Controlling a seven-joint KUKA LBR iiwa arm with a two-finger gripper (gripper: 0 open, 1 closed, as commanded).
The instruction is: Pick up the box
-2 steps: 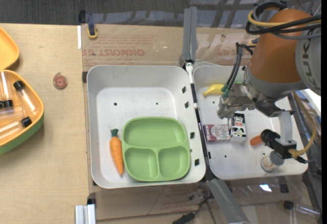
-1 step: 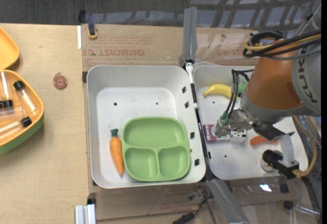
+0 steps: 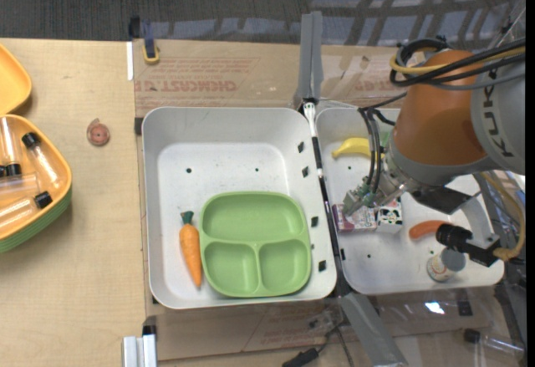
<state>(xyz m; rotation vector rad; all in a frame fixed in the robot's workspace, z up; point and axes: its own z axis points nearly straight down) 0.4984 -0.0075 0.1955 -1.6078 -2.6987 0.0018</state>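
The pincer (image 3: 365, 200) hangs low in the right bin (image 3: 368, 273), under the arm's (image 3: 435, 119) orange band, right over the box (image 3: 368, 216); whether its fingers are apart or together cannot be told. The one box lies flat just below it, purple at its left end and white with dark marks at its right; its print is too small to read. Up from the pincer lies one banana (image 3: 351, 147), to its right one small orange-red piece (image 3: 425, 229), and farther right and down a round grey thing (image 3: 441, 267). Left of the pincer, past the shared rims, the left bin (image 3: 226, 144) holds one green three-part plate (image 3: 254, 242) and one carrot (image 3: 191, 251), with bare floor above them. The cardboard (image 3: 201, 81) behind bears mirrored red writing.
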